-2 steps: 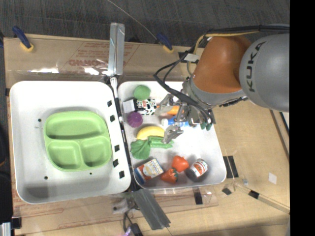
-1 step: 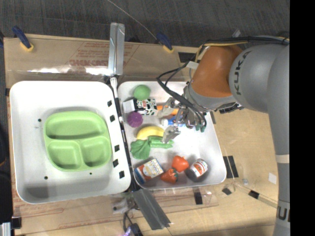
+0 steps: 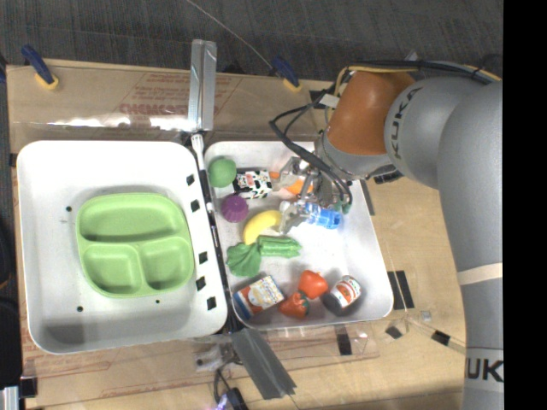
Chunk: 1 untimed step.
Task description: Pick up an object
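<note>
right bin, small blue bottle

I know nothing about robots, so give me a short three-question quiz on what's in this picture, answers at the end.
1. True or false: the green three-compartment plastic tray lies in the left white bin.
2. Which sits nearest the gripper? A) the green ball B) the small clear bottle with a blue label C) the red-labelled can
3. Fill in: the yellow banana-shaped toy lies in the ____ white bin.

Key: 1 true; 2 B; 3 right.
</note>
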Each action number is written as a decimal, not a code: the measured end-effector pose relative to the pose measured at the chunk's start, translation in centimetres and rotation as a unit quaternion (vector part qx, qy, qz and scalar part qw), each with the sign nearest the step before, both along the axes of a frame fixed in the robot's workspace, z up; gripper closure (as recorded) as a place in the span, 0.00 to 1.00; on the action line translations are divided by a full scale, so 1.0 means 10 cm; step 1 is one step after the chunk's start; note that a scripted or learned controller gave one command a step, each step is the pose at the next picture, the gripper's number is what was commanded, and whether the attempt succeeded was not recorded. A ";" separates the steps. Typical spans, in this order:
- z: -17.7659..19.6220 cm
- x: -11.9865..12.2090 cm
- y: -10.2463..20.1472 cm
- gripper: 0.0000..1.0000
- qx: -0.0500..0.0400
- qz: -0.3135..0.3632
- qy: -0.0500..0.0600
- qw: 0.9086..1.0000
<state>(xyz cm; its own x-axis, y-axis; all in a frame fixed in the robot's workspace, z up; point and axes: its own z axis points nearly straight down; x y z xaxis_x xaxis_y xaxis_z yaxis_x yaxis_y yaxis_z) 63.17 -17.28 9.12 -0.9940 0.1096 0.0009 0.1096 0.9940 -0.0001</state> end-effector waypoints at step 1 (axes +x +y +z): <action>0.13 0.03 0.02 1.00 -0.001 0.004 -0.003 1.000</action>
